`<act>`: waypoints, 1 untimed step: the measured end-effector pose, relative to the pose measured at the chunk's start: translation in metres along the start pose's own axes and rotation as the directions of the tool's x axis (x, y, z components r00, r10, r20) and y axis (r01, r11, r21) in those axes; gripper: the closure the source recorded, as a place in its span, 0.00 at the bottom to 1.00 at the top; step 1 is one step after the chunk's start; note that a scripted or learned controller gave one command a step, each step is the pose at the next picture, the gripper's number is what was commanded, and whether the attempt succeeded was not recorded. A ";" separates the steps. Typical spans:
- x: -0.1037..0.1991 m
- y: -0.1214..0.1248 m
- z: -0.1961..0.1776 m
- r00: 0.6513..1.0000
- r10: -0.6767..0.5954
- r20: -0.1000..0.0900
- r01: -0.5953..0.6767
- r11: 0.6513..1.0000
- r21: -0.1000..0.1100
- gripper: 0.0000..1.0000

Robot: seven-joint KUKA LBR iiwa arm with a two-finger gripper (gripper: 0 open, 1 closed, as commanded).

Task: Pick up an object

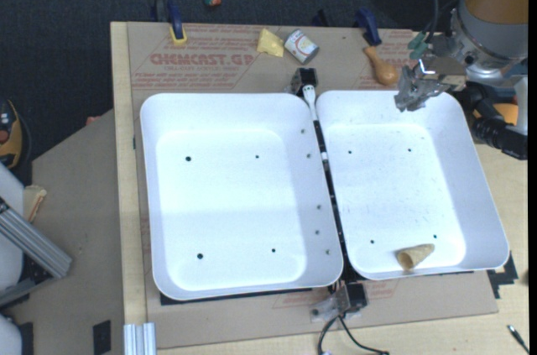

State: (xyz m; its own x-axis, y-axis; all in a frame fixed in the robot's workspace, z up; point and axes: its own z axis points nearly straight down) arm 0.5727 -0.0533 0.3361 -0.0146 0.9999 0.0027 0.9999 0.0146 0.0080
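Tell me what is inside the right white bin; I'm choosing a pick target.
The right shallow white bin holds one small tan wedge-shaped piece by its near wall. The grey two-finger hand hangs over its far rim, covering a small patch of it.

arm: enters upper right, orange band above wrist | gripper (417, 96): pointing down
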 end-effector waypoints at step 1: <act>0.017 0.061 0.078 1.000 0.011 0.002 -0.011 1.000 0.012 1.00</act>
State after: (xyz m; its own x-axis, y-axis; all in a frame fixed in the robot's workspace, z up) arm 0.6337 -0.0355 0.2589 -0.0040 1.0000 0.0007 1.0000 0.0040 -0.0039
